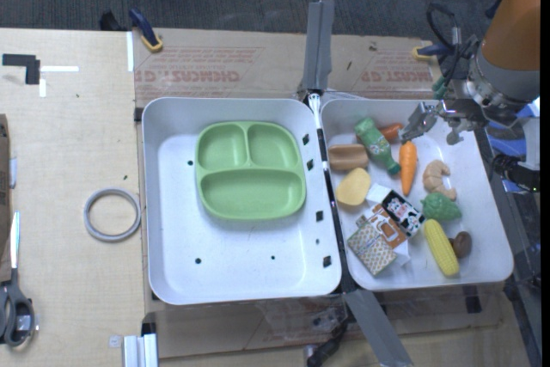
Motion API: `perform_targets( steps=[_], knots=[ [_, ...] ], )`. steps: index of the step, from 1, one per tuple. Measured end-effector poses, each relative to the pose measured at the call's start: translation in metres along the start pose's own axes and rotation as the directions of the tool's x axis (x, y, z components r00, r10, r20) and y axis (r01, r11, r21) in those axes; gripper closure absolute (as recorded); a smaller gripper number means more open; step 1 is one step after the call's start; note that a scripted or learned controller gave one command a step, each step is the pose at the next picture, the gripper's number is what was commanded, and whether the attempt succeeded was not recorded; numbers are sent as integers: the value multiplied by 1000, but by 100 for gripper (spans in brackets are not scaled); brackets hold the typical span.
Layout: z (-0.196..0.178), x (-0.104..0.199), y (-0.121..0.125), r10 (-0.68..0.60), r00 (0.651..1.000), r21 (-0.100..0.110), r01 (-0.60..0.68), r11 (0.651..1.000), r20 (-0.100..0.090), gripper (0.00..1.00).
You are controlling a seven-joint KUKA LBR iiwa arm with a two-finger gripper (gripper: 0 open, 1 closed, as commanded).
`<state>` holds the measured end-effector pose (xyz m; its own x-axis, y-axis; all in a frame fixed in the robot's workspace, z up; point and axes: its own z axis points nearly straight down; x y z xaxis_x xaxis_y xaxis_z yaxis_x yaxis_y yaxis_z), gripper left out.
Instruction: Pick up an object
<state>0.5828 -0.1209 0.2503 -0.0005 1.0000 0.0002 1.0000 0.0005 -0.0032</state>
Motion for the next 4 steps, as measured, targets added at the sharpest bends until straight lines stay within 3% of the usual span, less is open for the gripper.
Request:
perform_targets(
  steps=[1,2,3,4],
  knots=[
    [156,3,41,-183,983,-6,183,983,3,0],
    [146,2,42,-179,984,-8,179,984,1,100],
    [58,68,77,-36,999,-4,36,999,2,100],
    [58,68,76,-36,999,-3,36,999,2,0]
  ],
)
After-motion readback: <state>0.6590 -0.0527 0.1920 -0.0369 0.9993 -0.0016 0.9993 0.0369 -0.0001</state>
